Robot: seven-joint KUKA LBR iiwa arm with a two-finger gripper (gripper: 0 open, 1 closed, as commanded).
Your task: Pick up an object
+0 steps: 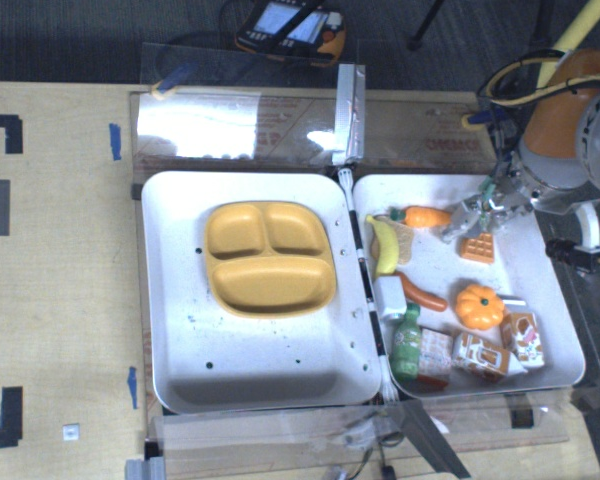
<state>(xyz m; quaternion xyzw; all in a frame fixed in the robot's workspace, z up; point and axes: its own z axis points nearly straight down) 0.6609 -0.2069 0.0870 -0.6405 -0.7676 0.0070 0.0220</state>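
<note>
Reaching in from the right, the grey arm with its orange band hangs over the far right corner of the right bin [565,318], and its gripper [485,211] sits low above the bin floor, just beside a small waffle [478,247] and close to a carrot [426,216]. The metal parts at its tip blur together from this angle, so I cannot tell whether it is spread or closed, and nothing can be made out in its hold. The right bin carries the loose items: a banana [385,246] along its left wall, a sausage [423,293] lying slantwise near the middle, a little pumpkin [479,307] to the right of that, a green bottle [406,343] at the near left, and three small cartons [483,356] crowded along the near edge, touching one another. The waffle lies apart from the pumpkin, with bare white floor between them. The left bin [170,298] holds a yellow divided tray [270,256], set flat near its middle, well apart from the gripper. A handheld controller [288,26] rests on the dark floor beyond the bench.
</note>
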